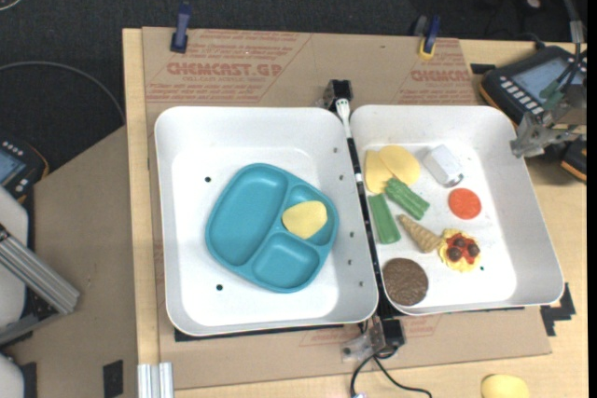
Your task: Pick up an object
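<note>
The right bin (532, 228) holds several toy foods. Two pale yellow pieces (392, 166) lie at its upper left, with a small white-grey cylinder (443, 165) beside them. An orange-red disc (465, 202) sits near the middle. Two green pieces (408, 198) (382, 219) lie along the left side, next to a tan cone (420, 235). A yellow tart with red berries (460, 250) and a brown round patty (406, 281) sit toward the front. In the left bin (177, 200) a teal divided plate (252, 228) carries a yellow lump (304, 218) in its upper right compartment.
The bins rest on a cardboard sheet (233, 65) held by a blue clamp (180, 28) and a yellow-blue clamp (428, 34). A black handheld controller (536, 79) and a metal bracket (539, 133) sit at the right bin's far corner. A yellow object (504, 385) lies on the bench in front.
</note>
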Robot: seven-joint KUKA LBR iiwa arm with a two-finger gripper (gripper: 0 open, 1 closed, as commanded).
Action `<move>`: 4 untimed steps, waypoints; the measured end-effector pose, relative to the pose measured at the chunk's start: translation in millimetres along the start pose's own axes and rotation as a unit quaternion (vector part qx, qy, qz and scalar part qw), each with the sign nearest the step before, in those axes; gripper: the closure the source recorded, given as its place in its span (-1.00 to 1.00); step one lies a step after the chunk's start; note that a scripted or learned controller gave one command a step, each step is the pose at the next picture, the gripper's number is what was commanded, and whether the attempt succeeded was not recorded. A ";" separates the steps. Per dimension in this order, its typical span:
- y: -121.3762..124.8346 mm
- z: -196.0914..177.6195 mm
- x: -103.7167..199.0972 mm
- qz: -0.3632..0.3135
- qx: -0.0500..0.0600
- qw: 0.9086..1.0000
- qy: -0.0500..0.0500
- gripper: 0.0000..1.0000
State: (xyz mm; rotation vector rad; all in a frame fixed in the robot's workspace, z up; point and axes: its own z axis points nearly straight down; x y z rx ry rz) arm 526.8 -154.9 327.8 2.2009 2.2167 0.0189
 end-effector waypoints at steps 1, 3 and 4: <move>12.8 -76.4 76.9 0.000 0.004 1.000 0.002 1.00; 8.2 -89.8 127.0 0.004 0.017 1.000 0.002 1.00; -25.7 -45.9 172.4 0.001 0.014 1.000 0.003 1.00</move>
